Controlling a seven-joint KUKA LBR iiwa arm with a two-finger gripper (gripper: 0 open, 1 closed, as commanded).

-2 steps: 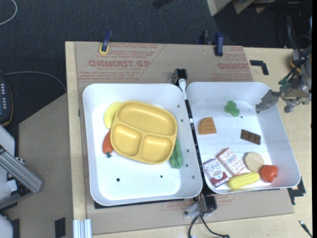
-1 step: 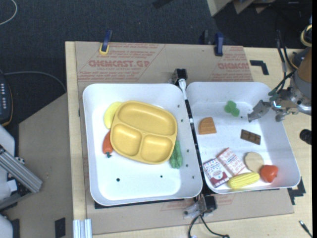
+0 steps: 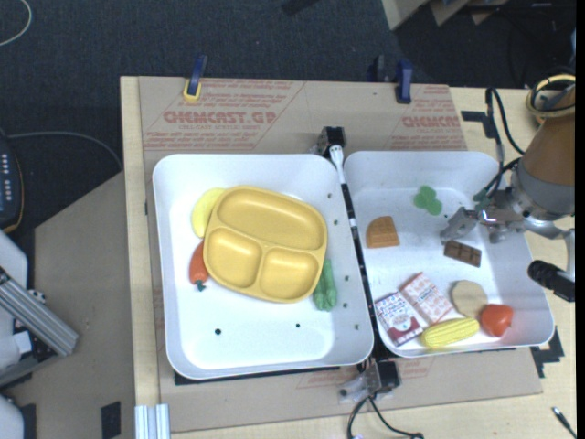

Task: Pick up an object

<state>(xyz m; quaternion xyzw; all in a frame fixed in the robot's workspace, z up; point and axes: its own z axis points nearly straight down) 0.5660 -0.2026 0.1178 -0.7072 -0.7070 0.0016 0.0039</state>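
I have the gripper [image 3: 462, 224] low in the right bin [image 3: 402, 167], just above the brown block [image 3: 462, 253]; I can't tell its state. I judge this the approach; next comes centring and descent.

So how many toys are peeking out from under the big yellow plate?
3. A yellow banana-like piece at the yellow divided plastic plate's upper left, a red-orange pepper-like piece at its left edge, and a green leafy piece at its lower right. More may be hidden underneath.
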